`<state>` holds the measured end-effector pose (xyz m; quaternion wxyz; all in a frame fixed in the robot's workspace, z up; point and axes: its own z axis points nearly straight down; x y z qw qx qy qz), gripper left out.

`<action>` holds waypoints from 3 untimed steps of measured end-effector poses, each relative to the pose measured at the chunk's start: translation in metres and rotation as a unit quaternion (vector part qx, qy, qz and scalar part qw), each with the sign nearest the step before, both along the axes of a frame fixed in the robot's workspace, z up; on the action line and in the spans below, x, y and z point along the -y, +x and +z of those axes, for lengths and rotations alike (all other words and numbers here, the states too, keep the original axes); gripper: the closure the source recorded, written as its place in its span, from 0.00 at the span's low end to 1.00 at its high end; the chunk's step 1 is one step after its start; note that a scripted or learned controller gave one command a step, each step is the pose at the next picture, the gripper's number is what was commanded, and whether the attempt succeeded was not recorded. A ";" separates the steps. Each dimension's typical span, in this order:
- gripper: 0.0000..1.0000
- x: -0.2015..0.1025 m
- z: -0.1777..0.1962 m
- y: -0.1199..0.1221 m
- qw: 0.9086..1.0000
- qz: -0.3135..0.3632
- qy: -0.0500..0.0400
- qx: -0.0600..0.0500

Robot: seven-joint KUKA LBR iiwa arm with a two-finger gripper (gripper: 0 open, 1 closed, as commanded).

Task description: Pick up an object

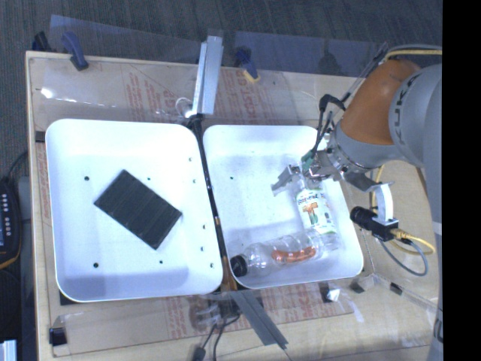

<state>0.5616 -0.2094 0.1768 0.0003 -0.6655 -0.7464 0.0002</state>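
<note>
Gripper [291,177], state unclear, above two bottles [314,209] [282,253]; one black pad [138,208] left.

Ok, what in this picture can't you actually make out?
- Hand: too small and blurred in the camera view to tell how it stands.
- Small bottle: label print too small to read.
- Clear bottle: orange contents blurred through the plastic.
- Arm: cut off at the right.
</note>
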 end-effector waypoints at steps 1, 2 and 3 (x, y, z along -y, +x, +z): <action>0.00 0.000 0.000 0.000 1.000 0.000 0.000 0.000; 0.00 0.001 -0.012 0.015 1.000 0.008 0.000 0.000; 0.00 -0.001 -0.050 0.011 0.998 0.069 0.001 -0.001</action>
